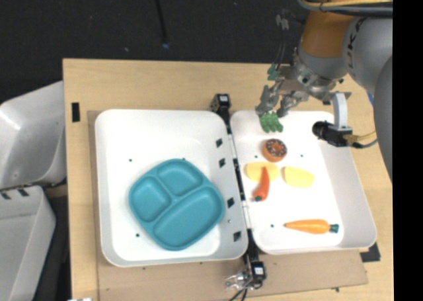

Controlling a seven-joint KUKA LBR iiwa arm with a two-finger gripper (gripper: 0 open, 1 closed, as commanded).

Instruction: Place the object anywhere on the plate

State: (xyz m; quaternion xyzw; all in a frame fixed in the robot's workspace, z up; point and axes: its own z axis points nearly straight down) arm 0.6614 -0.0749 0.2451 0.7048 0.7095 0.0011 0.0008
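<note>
A teal plate (175, 204) with three compartments lies in the left white bin (112, 180), towards its front. My gripper (273, 113) hangs over the far left corner of the right bin (350, 194). A small green leafy piece (271, 122) sits right at its fingertips, and the fingers look shut on its top. I cannot tell whether the piece is touching the bin floor or is just above it. The plate is well to the left of the gripper and nearer the front, across the wall between the bins.
In the right bin lie a chocolate doughnut (275, 149), two yellow pieces (253, 171) (297, 176), a red-orange pepper (262, 186) and a carrot (309, 226). Clips (220, 102) sit along the seam between the bins.
</note>
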